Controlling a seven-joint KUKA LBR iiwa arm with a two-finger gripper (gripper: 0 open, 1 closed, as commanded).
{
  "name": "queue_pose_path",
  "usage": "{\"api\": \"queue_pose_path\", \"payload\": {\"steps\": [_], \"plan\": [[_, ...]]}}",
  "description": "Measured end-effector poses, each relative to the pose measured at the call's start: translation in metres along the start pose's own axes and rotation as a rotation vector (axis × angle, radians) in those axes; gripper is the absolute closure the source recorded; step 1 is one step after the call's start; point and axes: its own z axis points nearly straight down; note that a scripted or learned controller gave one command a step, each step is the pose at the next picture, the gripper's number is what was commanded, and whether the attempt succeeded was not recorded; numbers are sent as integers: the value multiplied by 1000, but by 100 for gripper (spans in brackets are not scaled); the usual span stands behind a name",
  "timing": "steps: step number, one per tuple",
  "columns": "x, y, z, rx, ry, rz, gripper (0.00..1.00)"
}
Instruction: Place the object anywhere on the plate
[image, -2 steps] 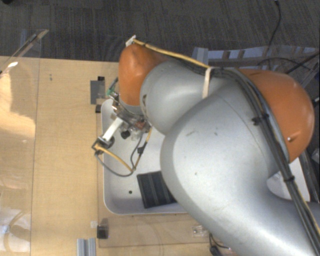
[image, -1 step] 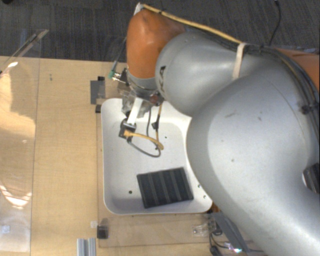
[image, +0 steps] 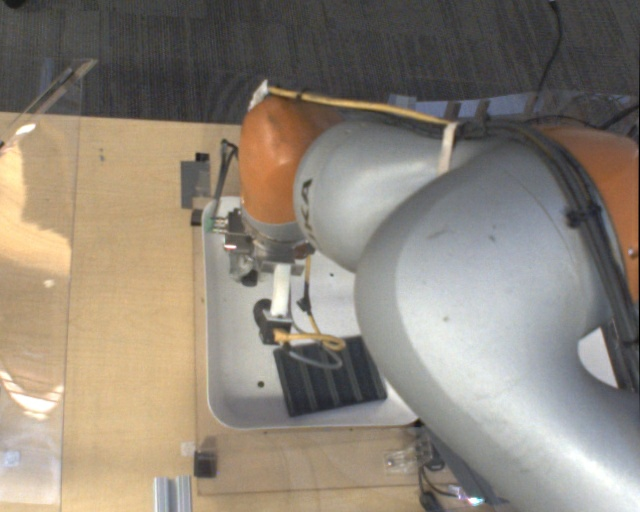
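Observation:
A black flat slab with raised ribs (image: 330, 378) lies in the near part of the white bin (image: 222, 352), close to its front wall. My gripper (image: 245, 268) hangs below the orange wrist band (image: 270, 165) over the bin's far left part, up and to the left of the slab and apart from it. I see nothing held in the gripper. The grey arm (image: 470, 300) covers the rest of the bin and everything to the right of it.
The pale wooden bench (image: 120, 330) stretches to the left of the bin. A small black block (image: 205, 463) sits on the bench by the bin's near corner, and a dark bracket (image: 193, 182) stands at its far corner.

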Motion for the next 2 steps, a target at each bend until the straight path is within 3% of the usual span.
{"api": "queue_pose_path", "payload": {"steps": [1, 2], "plan": [[4, 46, -35, -11, 2, -396, 100], [-53, -53, 13, -18, 0, -610, 100]]}}
